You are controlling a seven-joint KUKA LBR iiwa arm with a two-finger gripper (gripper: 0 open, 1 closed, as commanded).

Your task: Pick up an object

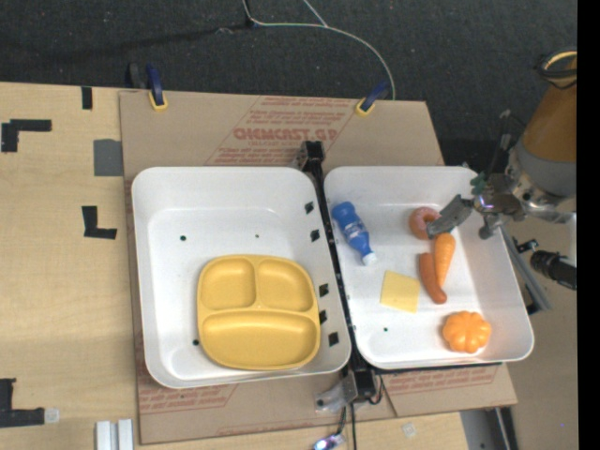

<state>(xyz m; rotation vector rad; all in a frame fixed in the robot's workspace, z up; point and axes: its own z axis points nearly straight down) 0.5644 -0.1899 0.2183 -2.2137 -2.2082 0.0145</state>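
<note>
Far left of the tool (466, 217) we note a yellow tray (258, 312). Nearer: blue bottle (352, 232), cheese wedge (400, 292). Just beside its near finger, a pink ring (422, 220); just below, the carrot (442, 261) and sausage (430, 278). Fingers stand apart, gripping nothing. Pickup not yet done; closing and lifting remain.

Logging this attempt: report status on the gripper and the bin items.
Gripper open over right bin, holding nothing. Carrot and pink piece just below it. Blue bottle, cheese wedge, orange pumpkin lie apart.
</note>
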